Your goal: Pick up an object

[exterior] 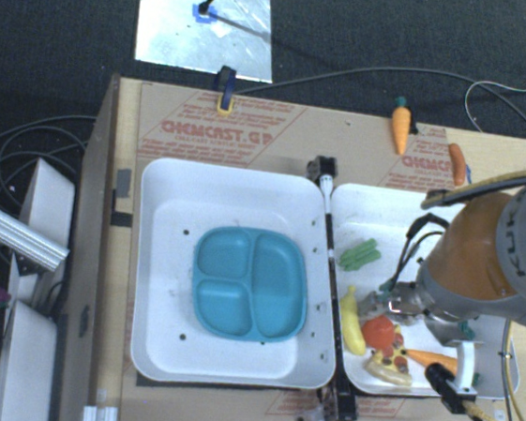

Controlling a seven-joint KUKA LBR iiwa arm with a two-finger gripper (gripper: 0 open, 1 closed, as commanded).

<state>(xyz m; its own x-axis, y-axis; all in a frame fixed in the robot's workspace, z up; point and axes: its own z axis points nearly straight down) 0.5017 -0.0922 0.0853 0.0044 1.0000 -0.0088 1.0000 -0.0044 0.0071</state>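
Observation:
The right bin (pixel 376 208) holds several toy foods. A green pea pod (pixel 360 255) lies near its left wall, with a yellow banana (pixel 353 325) below it. A red tomato (pixel 382 334) sits beside the banana, a pizza slice (pixel 389 367) lies at the front wall, and an orange carrot (pixel 430 360) lies to its right. My gripper (pixel 401 308) hangs low over the bin, right above the tomato, under the arm's orange band (pixel 471 247). The arm's bulk hides the fingertips.
The left bin (pixel 175 195) contains a blue divided plate (pixel 249 283). On the cardboard behind the bins lie a toy carrot (pixel 401 126) and an orange piece (pixel 457 164). Cables run over the right bin's far side.

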